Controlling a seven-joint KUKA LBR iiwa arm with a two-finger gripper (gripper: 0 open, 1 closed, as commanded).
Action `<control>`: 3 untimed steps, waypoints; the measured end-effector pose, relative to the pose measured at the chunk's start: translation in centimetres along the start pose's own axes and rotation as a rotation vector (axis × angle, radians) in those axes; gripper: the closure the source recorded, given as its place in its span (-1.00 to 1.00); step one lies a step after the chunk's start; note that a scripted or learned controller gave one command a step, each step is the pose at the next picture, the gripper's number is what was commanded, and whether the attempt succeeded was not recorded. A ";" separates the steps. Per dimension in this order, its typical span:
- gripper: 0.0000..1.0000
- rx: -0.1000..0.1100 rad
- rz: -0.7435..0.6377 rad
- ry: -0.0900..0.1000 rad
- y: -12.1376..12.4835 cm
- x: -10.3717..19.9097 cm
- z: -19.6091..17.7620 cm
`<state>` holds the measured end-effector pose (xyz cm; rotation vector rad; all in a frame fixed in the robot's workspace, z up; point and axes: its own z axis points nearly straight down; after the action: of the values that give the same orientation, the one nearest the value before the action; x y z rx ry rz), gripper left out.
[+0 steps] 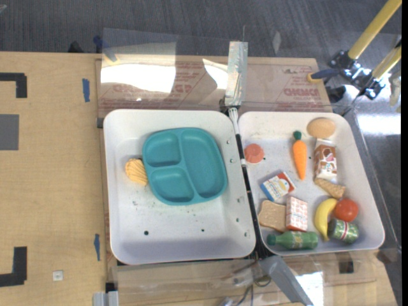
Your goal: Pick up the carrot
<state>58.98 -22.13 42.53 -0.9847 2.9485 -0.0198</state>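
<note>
Starting at the near edge of the right bin (373, 234): there's a green bottle (293, 239) lying on its side, a small can (344, 230), a banana (324, 217) and a tomato (346, 209) all bunched together, with a slice of bread (273, 215) and a red-and-white carton (296, 212) just behind them. Past that clutter is the carrot (299, 159), lying flat on the bin floor in the far half. Its green top points to the far wall and its tip points back toward the near side. It looks like a toy, so my guess is light, stiff and a bit slick, more likely to skid or roll than to dent. I'd grab it across the thick orange part just below the green, since the tapered tip would probably squirt out. There's decent room on its left toward the red disc (254, 153). The brown-and-white carton (325, 160) sits just beside it on the right, so that side is tighter. The bin floor is smooth white plastic and won't give much grip. I honestly can't tell what state the gripper is in from this shot. In the left bin (121, 222) there's a teal divided plate (185, 166) and a yellow shell-looking thing (136, 171). Farther back it's cardboard (44, 139) on the bench and shiny clear sheeting (137, 75).
</note>
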 end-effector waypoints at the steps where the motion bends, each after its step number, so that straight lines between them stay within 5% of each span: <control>1: 1.00 0.008 0.003 -0.010 -0.1 -0.2 -1.3; 2: 1.00 -0.015 -0.345 0.015 1.6 2.5 -6.5; 3: 1.00 -0.033 -0.471 0.019 4.3 5.9 5.2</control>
<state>51.90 -22.28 37.08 -1.6631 2.6646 0.0082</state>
